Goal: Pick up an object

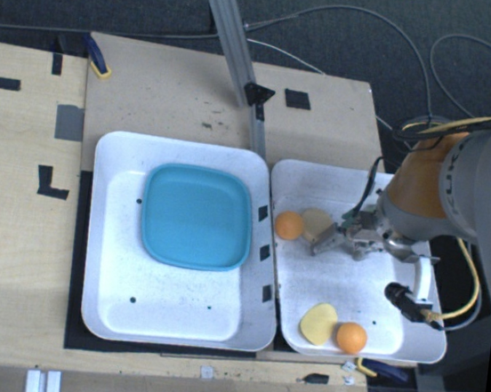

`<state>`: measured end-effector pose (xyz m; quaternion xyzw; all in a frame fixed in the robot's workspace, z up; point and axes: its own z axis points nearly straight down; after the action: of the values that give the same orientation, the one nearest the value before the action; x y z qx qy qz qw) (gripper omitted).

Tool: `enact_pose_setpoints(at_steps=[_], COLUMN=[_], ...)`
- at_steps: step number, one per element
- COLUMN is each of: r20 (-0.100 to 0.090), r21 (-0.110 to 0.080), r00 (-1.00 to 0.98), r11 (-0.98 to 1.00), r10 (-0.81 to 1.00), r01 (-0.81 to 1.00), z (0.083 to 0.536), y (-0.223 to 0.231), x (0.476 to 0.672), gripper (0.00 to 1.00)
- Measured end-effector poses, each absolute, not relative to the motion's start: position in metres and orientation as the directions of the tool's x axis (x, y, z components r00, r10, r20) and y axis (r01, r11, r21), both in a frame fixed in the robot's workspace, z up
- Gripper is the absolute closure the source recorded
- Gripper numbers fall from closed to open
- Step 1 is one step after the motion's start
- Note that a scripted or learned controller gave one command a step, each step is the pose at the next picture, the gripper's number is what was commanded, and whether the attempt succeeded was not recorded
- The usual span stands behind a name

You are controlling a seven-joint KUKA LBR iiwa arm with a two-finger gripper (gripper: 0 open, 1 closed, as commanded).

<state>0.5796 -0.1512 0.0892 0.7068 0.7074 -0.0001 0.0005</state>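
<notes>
Gripper (325,241) low in right bin (404,351), centre-right of frame; finger spread can't be told. Tan object (316,221) touches its tip, orange ball (288,226) just left. Nearest target lies leftward.

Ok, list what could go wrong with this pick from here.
1. The gripper is low in the right bin, right beside the beige object and the orange ball. These two touch, so closing on one may nudge the other aside.
2. The ball is round and could roll out from the fingers.
3. Both sit close to the bin's left wall, leaving little room there.
</notes>
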Motion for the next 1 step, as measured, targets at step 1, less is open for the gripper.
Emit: enact_pose_setpoints(at_steps=[1], r20=[-0.002], r21=[0.002], r00=[0.000], r11=[0.000], r10=[1.000], r01=[1.000], z=[0.1007], y=[-0.1521], x=[0.5800], gripper=[1.00])
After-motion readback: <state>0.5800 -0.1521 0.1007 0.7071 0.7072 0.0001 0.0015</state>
